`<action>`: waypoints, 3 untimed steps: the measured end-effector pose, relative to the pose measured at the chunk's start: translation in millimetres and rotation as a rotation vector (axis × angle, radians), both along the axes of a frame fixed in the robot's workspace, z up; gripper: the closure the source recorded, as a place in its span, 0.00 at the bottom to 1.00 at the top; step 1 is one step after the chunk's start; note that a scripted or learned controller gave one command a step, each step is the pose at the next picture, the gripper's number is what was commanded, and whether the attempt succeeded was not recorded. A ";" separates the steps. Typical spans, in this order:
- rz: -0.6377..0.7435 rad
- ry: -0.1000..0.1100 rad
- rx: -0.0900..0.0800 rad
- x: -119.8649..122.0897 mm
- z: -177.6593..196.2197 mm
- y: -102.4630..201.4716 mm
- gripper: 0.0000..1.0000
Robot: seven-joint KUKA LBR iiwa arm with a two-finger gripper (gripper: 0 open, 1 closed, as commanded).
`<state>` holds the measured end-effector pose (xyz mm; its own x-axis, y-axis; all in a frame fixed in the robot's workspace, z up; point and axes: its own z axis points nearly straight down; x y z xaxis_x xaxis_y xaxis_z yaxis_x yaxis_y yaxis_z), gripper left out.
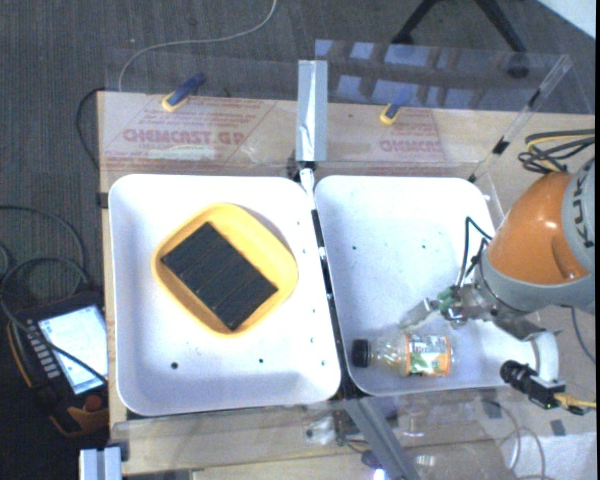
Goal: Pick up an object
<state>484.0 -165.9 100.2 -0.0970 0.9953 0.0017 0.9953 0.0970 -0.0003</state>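
At the near edge of the right-hand shallow white bin (pixel 400 218) a clear plastic bottle with an orange label and a black cap (pixel 410 353) lies on its side, cap pointing toward the divider between the two bins, its body close against the bin's front wall. Just beyond and to the right of it, the gripper (pixel 448 306) hangs low over the bin floor near the right wall, under the grey arm with its orange band (pixel 540 243); whether it is clenched or released cannot be told from this angle, and the bottle lies apart from it on the floor. The rest of that bin, its middle and far half, is bare white floor with open room.

In the left-hand white bin (pixel 130 368) a yellow rounded tray holding a dark ribbed square pad (pixel 225 268) sits tilted near the centre, with free floor around it on all sides.

Farther back, the wooden bench (pixel 110 133) carries clear plastic sheeting and two small yellow-and-blue clamps (pixel 183 91). A handheld control pendant (pixel 60 343) lies on the floor to the left.
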 end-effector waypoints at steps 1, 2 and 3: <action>-0.009 -0.016 -0.009 3.8 -8.1 19.1 0.00; -0.006 -0.020 -0.005 6.2 2.4 21.7 1.00; -0.006 -0.019 -0.004 6.1 2.3 21.9 0.00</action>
<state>490.1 -144.0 102.5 -0.0909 0.9959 -0.0044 0.9957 0.0909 0.0186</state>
